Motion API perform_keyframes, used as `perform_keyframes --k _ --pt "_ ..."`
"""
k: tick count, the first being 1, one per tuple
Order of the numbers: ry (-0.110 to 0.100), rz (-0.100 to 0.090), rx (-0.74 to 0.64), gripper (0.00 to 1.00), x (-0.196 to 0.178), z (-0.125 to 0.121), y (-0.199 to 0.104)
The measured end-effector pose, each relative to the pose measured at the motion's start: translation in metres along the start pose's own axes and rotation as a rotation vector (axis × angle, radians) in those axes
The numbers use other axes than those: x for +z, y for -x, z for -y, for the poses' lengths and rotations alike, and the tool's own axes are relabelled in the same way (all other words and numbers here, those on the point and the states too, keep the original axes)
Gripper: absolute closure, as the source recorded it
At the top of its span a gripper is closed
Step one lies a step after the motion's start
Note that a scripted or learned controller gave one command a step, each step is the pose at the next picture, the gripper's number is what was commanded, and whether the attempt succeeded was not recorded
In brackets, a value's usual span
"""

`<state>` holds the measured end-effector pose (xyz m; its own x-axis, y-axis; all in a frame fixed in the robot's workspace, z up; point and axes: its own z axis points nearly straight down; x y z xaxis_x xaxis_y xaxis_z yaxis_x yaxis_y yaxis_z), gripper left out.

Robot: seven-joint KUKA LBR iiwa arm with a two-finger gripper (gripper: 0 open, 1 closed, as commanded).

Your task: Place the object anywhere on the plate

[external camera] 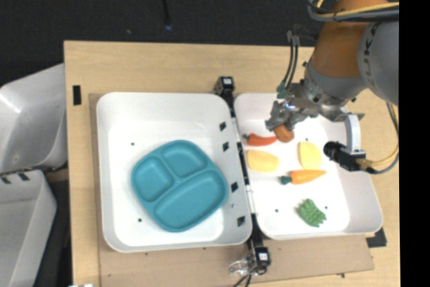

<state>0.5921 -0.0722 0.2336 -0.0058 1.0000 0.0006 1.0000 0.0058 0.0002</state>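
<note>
A blue divided plate (178, 185) lies in the left white bin (114, 144). My gripper (284, 121) hangs over the upper left part of the right bin (356, 212). A small brown-orange rounded object (285, 135) sits right at the gripper's tip, and whether it is gripped is not visible. A red chili pepper (261, 140) lies just left of that object, touching or nearly touching it.
The right bin also holds a yellow piece (262, 160), a second yellow piece (310, 154), an orange carrot (308, 177) and a green leafy item (311, 212). A raised divider (238, 158) separates the two bins. The arm's black cable fitting (342, 154) hangs over the right bin.
</note>
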Motion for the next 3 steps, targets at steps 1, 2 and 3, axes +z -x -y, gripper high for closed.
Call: perform_keyframes --k 1,2,3 --pt "0.001 -0.001 -0.002 1.0 -0.013 0.006 -0.055" --pt "-0.003 -0.001 -0.001 1.0 -0.006 0.005 -0.105" --pt "-0.001 0.0 0.0 1.0 0.003 0.019 -0.154"
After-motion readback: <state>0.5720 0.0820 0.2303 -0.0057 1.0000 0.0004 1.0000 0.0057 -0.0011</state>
